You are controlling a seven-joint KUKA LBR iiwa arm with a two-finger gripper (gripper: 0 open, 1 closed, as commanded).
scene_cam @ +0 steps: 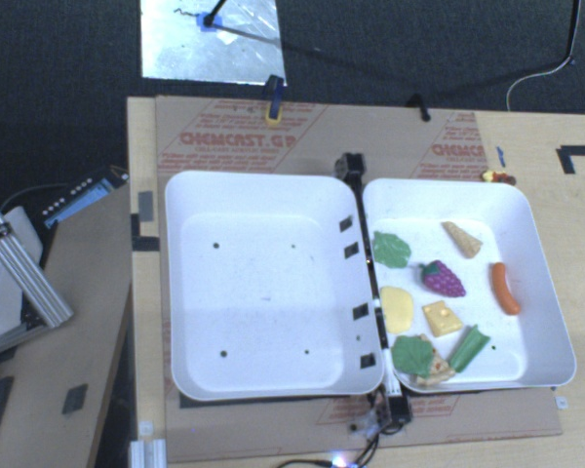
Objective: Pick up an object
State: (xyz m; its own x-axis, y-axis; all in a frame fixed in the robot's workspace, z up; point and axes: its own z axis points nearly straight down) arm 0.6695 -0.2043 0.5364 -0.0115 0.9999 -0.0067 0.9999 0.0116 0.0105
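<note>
no object is lifted yet; by the look of things the whole pick remains to be done. you cannot tell the state of the gripper from this view, so treat it as unknown before you plan the approach.

all candidate objects lie in the right bin (541,261), at centre right of the frame. near its middle you find the purple grape bunch (444,278). just left of it sits a green leafy piece (391,250), and above right a tan wedge (461,239). the orange sausage (505,288) lies apart toward the bin's right side. below the grapes sit a yellow cheese block (441,317) and a pale yellow piece (397,309). at the lower edge a second green leafy piece (412,355) rests on a tan item, touching a green pod (467,348).

the left bin (263,281), at centre left, holds no objects. both bins rest on a cardboard sheet (234,130).
</note>
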